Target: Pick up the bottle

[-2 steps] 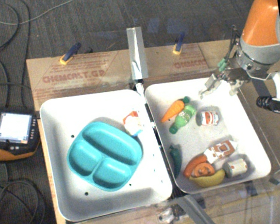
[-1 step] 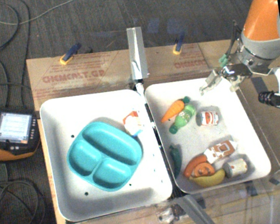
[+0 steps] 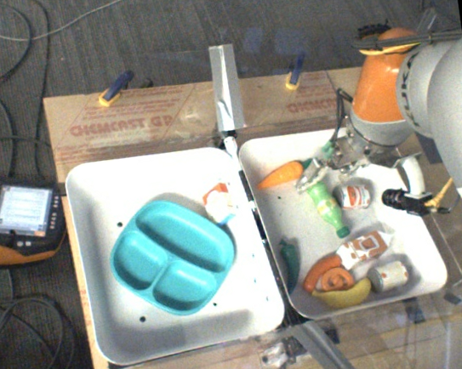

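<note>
Bench: two white bins (image 3: 261,243)
Bottle (image 3: 326,206): right bin, long axis slanting down-right
Gripper (image 3: 331,160): just above bottle's top; grip state unclear

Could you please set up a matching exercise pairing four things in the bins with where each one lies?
Things:
1. teal divided plate
2. carrot
3. green bottle
4. banana

Places:
A. right bin, near front edge
B. left bin, middle
C. right bin, back left corner
D. right bin, middle, just below the gripper

Pairs: 1-B, 2-C, 3-D, 4-A
</note>
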Available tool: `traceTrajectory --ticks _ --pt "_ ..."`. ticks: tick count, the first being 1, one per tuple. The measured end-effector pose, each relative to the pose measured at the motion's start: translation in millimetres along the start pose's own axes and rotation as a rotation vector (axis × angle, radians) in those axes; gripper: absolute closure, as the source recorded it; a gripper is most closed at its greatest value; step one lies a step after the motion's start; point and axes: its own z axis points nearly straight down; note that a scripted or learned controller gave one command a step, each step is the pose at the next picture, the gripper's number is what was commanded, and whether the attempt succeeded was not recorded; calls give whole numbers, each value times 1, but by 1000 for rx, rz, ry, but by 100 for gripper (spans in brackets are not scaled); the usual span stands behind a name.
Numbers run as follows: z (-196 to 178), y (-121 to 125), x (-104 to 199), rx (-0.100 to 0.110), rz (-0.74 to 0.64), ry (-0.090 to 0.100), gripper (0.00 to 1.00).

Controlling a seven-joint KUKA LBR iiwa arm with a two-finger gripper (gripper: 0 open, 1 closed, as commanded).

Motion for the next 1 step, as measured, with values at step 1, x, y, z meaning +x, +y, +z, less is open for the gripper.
traceTrajectory --ticks 1 --pt "-9 0 1 1 0 2 100"
